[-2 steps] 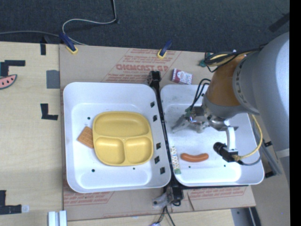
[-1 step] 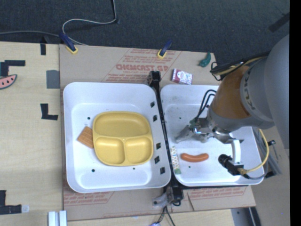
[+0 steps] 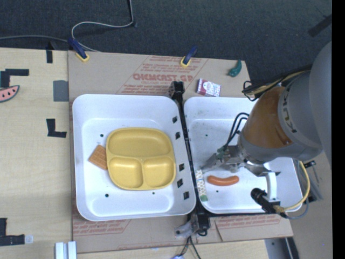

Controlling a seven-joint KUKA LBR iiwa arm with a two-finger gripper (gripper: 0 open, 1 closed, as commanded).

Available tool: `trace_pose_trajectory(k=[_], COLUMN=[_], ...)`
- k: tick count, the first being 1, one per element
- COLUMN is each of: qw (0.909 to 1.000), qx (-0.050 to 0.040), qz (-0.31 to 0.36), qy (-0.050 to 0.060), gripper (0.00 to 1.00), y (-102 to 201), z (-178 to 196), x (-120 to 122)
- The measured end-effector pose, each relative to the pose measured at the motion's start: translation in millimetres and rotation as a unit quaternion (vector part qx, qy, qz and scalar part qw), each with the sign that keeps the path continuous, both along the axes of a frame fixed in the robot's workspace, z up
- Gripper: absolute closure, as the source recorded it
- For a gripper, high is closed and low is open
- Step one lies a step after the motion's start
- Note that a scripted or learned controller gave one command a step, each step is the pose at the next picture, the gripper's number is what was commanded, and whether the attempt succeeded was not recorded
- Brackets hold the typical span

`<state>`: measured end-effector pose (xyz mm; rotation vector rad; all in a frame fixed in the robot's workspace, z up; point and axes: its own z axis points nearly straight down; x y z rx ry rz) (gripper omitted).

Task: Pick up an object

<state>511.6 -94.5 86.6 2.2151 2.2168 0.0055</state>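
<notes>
My gripper [image 3: 225, 158] hangs low inside the right bin [image 3: 210, 117], about midway along its length and a little toward the wall it shares with the left bin [image 3: 91, 117]. From this slant I cannot tell whether I am open or closed, and I can see nothing held in me.

The nearest thing is an orange-red sausage [image 3: 222, 181], lying flat on the floor of the right bin just beside me on the side of the bin's lower edge. It runs roughly along that edge, and a sliver of white floor shows between it and me.

Past the sausage's left end, a small patterned strip [image 3: 200, 186] lies against the shared wall near the lower left corner of the right bin. My own arm covers the upper right part of this bin.

In the left bin a yellow divided plate [image 3: 141, 158] sits in the middle, with a tan cracker [image 3: 98, 156] poking out from under its left rim.

Both bins rest on a cardboard sheet [image 3: 156, 74]. On it, just beyond the right bin's upper left corner, lies a red-and-white packet [image 3: 207, 87], and a teal piece [image 3: 235, 68] lies at the sheet's upper right corner
</notes>
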Motion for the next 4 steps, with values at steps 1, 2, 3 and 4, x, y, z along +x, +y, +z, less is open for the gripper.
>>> trace_pose_trajectory(k=[1,2,3,4], qw=[1.0000,1.0000,1.0000,1.0000], qx=[0.0012,0.0008,-0.0001,0.0008], qz=[0.000,0.000,0.000,0.000], qy=[0.002,0.002,0.001,0.002], gripper=[0.00,0.00,0.00,0.00], y=[-12.6,-6.4,-2.7,-3.5], z=[-0.5,-0.7,-0.4,-0.4], x=[48.3,86.9,62.3,-2.0])
